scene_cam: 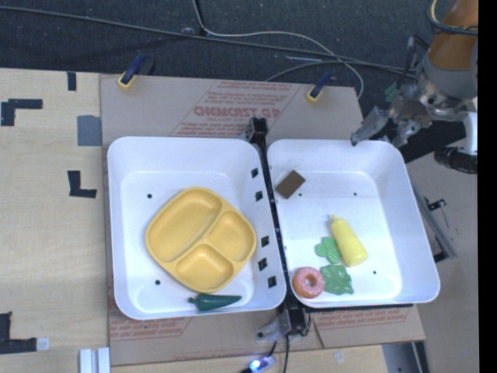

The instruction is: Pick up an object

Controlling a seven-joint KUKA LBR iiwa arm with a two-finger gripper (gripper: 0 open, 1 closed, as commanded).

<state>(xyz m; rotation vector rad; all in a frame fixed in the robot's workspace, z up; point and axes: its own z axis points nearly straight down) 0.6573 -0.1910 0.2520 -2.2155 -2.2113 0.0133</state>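
Seen from above at a slant, the table (pixel 46 208) carries a cardboard sheet (pixel 233 107) on which two shallow white bins sit side by side, their inner walls touching along a dark seam.

The left bin (pixel 124 162) holds a yellow divided plate (pixel 200 238) with three compartments, lying flat and turned at an angle. Just beside the plate's near edge, against the bin's front wall, lies a dark green pepper (pixel 214 302) on its side.

The right bin (pixel 404 208) holds the smaller items. A small brown block (pixel 290 183) lies near the back left corner, well apart from the rest. Toward the front, a yellow bottle (pixel 349 240) lies on its side, its narrow end pointing to the back of the bin. A light green leafy piece (pixel 328 249) touches the bottle's left side. In front of them sits another green leafy piece (pixel 338 279), and just beside it, at the front left corner, a pink frosted doughnut (pixel 309 282); the two appear to touch.

The arm enters from the upper right, its orange band (pixel 454 29) visible above the wrist. The gripper (pixel 379 127) hangs over the right bin's back right corner, near the rim and well apart from every item inside. Whether it is open or closed cannot be told at this angle; nothing is seen in it.

Black cables (pixel 256 41) run across the dark surface behind the table.
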